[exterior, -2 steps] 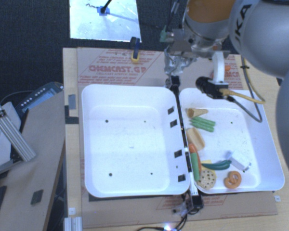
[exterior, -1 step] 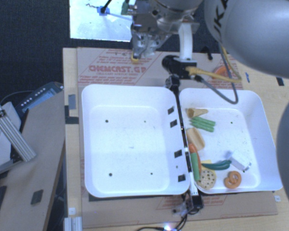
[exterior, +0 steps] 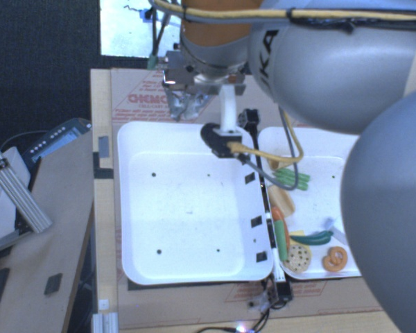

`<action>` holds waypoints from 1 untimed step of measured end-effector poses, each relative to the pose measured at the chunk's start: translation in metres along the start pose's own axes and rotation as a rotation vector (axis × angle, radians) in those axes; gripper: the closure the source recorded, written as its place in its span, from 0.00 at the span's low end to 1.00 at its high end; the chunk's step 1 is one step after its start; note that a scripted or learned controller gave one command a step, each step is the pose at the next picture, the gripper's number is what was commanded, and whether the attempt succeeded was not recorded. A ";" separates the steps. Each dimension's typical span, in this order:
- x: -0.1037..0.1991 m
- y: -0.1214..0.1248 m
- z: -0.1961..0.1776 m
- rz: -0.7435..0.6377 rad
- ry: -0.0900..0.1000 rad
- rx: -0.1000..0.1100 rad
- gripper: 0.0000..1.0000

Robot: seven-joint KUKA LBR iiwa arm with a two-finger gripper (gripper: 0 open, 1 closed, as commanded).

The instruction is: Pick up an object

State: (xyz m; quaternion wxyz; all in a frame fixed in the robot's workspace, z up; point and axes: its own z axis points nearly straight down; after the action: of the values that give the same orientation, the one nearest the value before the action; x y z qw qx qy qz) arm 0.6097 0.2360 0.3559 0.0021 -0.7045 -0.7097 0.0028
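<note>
My gripper hangs over the far rim of the left white bin, close to that bin's back edge. The right bin holds the objects, partly hidden by the arm. Along its left side lie a green bundle, a tan piece and an orange carrot-like stick. Near its front are a green curved piece, a round speckled cookie and an orange ring. I see nothing under the gripper.
A black bracket with a yellow cable hangs from the arm over the divider between the bins. Cardboard lies under the bins. A grey device and a metal rail sit left of the bench.
</note>
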 end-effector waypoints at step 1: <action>-0.002 -0.020 -0.132 0.000 0.007 -0.021 1.00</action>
State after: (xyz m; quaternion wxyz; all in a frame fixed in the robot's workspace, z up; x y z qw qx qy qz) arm 0.5905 0.2343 0.4878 -0.0026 -0.7046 -0.7096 -0.0071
